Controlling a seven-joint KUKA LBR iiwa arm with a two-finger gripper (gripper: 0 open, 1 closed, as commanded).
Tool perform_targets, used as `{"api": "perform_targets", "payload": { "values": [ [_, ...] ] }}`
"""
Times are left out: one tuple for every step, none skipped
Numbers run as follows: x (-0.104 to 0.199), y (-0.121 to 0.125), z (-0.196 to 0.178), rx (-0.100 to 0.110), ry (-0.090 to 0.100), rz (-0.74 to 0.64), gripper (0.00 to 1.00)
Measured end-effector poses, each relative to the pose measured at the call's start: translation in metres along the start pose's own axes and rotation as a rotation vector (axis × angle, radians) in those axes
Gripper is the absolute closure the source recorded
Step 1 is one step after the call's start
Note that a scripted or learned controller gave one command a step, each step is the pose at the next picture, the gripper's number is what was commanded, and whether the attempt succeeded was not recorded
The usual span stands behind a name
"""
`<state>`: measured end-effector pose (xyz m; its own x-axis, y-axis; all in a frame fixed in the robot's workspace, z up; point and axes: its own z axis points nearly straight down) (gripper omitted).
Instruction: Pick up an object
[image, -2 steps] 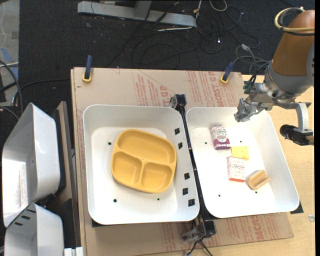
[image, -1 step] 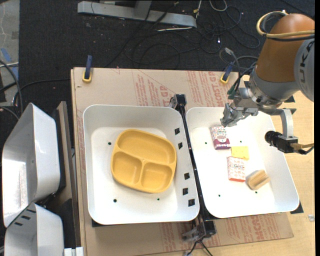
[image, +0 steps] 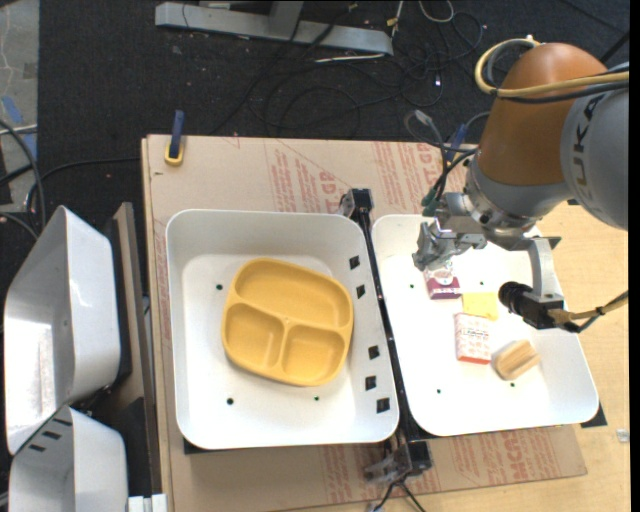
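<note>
My gripper (image: 438, 256) hangs over the upper left part of the right bin (image: 560, 405), below the arm's orange band. Directly under its tip lies a small maroon and white packet (image: 444, 287); I cannot tell whether the two touch. To the packet's right sits a flat yellow square (image: 481, 305). Below that lie a red and white box (image: 472, 338) and a tan block (image: 515, 359).
The left bin (image: 190, 390) holds a yellow divided plate (image: 287, 321). A black part on a cable (image: 527, 303) reaches over the right bin's right side. Black clips line the divider between the bins. Grey tubs stand at the far left.
</note>
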<state>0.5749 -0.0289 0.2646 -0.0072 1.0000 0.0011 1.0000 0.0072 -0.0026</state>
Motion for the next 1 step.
{"api": "perform_targets", "payload": {
  "values": [
    [0.0442,-0.0160,-0.0011,-0.001,0.000,0.000,1.00]
  ]
}}
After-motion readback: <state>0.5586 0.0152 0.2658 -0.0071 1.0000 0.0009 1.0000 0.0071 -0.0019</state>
